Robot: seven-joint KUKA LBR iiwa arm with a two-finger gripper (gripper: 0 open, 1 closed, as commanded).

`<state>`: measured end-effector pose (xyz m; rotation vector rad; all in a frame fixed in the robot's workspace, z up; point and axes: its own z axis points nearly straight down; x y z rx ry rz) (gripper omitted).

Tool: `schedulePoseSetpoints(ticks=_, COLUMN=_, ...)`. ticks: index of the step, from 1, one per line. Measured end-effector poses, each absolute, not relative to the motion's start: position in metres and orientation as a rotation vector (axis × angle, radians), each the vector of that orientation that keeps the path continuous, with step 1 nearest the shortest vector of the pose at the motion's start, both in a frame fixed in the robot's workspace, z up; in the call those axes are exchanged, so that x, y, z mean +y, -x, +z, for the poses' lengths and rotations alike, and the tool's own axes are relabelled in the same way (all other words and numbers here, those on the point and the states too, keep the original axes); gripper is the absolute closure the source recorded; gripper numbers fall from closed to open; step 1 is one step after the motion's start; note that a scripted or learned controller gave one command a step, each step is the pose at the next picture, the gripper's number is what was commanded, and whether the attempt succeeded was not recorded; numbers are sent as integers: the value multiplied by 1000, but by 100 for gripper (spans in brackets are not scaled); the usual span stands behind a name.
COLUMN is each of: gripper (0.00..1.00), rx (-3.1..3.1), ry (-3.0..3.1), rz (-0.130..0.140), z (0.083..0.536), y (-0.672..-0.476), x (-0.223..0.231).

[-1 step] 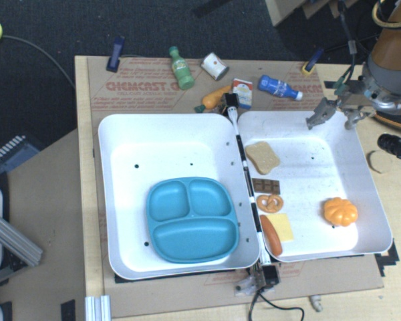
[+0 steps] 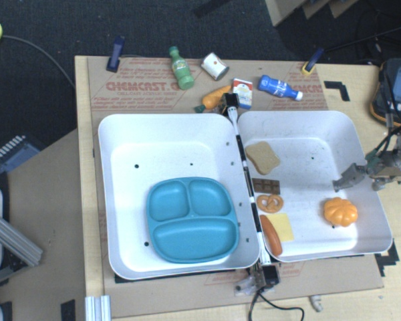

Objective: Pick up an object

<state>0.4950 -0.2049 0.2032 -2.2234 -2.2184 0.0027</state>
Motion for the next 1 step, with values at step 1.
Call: schedulePoseSetpoints(ticks=1, gripper=0, rx=-2218, ry=2220, rz=2, z=105, y=-492, x=-217)
